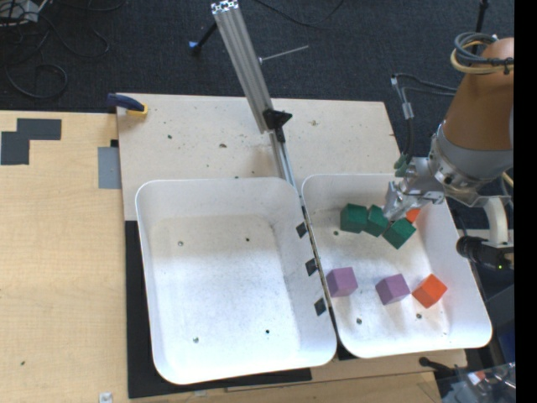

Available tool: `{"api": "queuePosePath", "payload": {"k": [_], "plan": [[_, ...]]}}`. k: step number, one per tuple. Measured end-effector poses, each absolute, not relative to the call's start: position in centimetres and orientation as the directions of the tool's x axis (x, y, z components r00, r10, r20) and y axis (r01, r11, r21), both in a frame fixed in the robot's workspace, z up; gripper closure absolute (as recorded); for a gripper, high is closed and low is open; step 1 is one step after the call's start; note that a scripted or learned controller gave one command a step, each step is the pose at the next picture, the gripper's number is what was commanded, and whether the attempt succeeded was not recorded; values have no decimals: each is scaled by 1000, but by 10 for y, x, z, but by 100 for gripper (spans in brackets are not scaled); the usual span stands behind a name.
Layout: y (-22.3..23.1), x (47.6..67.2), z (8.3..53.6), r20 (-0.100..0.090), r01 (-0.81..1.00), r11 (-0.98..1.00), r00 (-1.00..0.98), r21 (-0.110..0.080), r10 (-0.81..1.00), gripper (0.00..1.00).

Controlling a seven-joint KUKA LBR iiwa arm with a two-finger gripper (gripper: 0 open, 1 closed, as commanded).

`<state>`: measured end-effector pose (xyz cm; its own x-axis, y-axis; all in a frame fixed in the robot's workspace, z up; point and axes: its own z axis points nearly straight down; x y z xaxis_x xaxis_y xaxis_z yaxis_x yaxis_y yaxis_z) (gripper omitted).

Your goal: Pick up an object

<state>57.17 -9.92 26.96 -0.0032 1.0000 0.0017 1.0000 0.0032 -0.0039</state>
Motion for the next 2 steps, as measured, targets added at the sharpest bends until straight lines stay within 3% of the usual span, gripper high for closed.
{"api": "queuePosePath", "payload": {"k": [2], "plan": [[14, 589, 267, 1, 1000, 5, -5, -2, 1000, 100]]}}
